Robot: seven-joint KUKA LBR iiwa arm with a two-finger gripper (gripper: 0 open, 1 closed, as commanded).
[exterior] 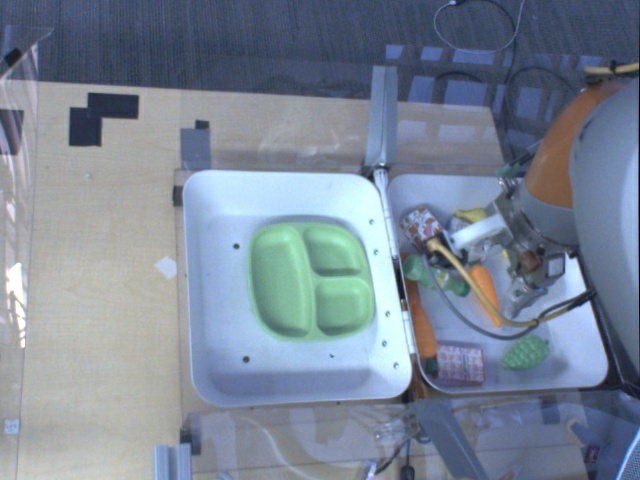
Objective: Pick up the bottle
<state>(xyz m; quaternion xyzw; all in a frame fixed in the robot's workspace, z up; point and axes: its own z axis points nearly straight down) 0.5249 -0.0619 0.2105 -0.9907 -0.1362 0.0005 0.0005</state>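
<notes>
The gripper (522, 276) hangs over the right bin (580, 346), just right of an orange carrot (484, 288); whether it grips anything cannot be told

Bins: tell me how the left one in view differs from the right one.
The left-side bin holds one green divided tray; the right-side bin holds many small things, a carrot among them. The arm hangs over the right-side bin, not the left-side one. Both are shallow and white.
</notes>
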